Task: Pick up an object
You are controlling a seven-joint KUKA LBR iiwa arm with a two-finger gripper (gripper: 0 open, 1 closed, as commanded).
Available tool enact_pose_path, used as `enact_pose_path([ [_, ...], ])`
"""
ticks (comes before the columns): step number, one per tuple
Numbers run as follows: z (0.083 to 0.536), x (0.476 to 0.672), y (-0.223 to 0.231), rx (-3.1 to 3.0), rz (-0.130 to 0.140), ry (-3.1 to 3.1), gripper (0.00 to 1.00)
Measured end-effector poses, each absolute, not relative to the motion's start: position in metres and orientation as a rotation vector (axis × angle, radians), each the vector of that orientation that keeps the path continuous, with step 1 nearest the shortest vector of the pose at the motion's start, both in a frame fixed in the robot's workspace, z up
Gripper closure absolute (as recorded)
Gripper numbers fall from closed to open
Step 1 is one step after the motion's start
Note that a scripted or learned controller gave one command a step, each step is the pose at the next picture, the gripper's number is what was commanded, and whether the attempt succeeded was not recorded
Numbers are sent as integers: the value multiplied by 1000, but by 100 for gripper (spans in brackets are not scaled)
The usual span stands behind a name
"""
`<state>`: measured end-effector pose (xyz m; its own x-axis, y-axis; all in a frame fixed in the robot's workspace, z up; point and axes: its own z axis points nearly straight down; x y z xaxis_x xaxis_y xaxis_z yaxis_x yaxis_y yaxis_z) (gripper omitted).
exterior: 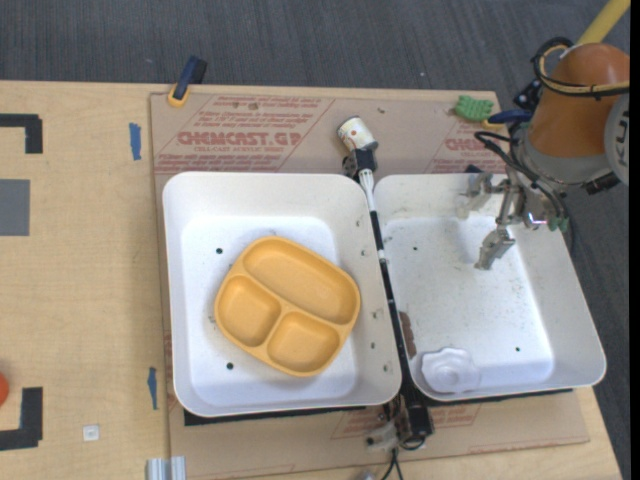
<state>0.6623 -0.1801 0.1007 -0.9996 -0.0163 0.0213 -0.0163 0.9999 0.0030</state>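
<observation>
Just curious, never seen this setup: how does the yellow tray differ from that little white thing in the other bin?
The yellow tray is large, divided into three compartments, and lies mid-bin on the left. The white object is much smaller, with no compartments, and sits at the right bin's near edge. Both lie flat, away from the gripper.

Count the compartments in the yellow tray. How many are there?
3. The yellow tray in the left bin has one long compartment along its upper-right side and two smaller ones on its lower-left side.

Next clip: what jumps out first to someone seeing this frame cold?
The yellow divided plate lying in the left bin grabs the eye. Next comes the arm's orange band at upper right, with the gripper over the right bin, far from a small white object in that bin's near left corner.
</observation>
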Motion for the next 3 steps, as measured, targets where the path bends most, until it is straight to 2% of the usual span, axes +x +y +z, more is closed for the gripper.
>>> enact_pose_path([
  [1, 85, 593, -157, 235, -1, -3135, 0],
  [2, 97, 664, -178, 313, -5, -3112, 0],
  [3, 85, 603, -128, 359, -3, -3124, 0],
])
